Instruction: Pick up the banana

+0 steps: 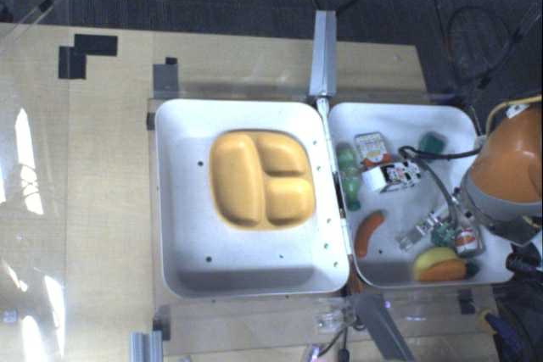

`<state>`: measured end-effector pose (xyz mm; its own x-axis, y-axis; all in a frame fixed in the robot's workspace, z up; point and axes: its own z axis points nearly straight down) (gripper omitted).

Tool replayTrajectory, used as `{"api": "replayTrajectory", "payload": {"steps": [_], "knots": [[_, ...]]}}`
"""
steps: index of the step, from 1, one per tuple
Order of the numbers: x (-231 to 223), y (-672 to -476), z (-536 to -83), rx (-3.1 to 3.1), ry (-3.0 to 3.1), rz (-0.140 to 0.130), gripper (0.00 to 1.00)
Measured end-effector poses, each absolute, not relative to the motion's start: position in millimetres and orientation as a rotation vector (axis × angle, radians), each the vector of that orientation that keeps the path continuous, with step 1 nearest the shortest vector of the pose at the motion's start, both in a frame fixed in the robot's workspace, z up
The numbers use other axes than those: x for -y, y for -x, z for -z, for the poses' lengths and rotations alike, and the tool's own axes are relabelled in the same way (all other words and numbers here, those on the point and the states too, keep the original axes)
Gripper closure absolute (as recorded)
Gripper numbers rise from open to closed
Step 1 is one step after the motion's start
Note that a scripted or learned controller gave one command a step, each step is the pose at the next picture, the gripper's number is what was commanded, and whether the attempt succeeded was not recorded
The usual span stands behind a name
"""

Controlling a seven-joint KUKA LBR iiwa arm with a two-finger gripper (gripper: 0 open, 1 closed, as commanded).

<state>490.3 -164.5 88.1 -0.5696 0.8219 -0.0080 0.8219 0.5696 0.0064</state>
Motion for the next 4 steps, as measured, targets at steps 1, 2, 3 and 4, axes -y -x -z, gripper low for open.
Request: {"api": "replayTrajectory", "payload": {"steps": [1,2,3,4], "knots": [[199.1,-489.3,-120.5,-2.931,-1.112,-0.001,0.0],[161.3,-535.0,-88.3,-2.883,-1.217,-0.006,0.0],[132.9,-501.3,-192.2,-2.988,-0.944,-0.002,0.0],[116.0,-488.8,-127.8,-3.048,-0.747,-0.002,0.0]]}}
